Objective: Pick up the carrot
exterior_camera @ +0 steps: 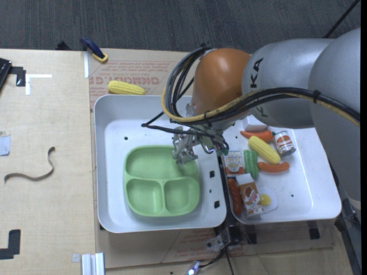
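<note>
Lying nearest in the left bin [109, 153], the green divided tray [162, 180] has the tool [184, 152] hanging over its far right corner; whether that tool is spread or pressed together cannot be told. Right of the tray, in the other bin [312, 193], the carrot [273, 167] rests beside a corn cob [259, 148]. Beyond the tray, another corn cob [126, 87] lies on the worktop [46, 130].

The finger state of the gripper [184, 152] cannot be told; its upper part is covered by the orange band [221, 79] and cables [189, 116]. Right of the gripper, the carrot [256, 134] is partly hidden beneath the arm [298, 79], which is cut off at the picture's right edge. The small can's [283, 142] label is too small to be read.
</note>
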### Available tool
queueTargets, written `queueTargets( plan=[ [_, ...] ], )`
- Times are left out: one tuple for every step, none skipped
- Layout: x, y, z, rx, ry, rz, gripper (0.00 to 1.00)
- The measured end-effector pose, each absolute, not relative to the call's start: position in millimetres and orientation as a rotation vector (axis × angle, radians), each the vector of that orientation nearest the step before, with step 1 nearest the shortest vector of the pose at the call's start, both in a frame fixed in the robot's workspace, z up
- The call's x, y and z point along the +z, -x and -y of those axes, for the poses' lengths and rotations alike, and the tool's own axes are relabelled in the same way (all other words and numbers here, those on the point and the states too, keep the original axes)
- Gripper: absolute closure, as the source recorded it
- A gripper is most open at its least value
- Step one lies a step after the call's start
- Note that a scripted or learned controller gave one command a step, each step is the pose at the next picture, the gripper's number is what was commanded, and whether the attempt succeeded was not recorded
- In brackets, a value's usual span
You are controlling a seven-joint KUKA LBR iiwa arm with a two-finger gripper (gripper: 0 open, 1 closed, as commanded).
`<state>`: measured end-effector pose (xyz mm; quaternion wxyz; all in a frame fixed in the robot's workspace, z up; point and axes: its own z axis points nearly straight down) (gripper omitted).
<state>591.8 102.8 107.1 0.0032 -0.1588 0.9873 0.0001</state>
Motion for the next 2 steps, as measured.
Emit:
queueTargets(
  plan=[
    [107,-590.8,-103,0.002,0.499,-3.1,0.0],
    [104,-597.3,-158,-0.021,0.573,-3.057,0.0]
  ],
)
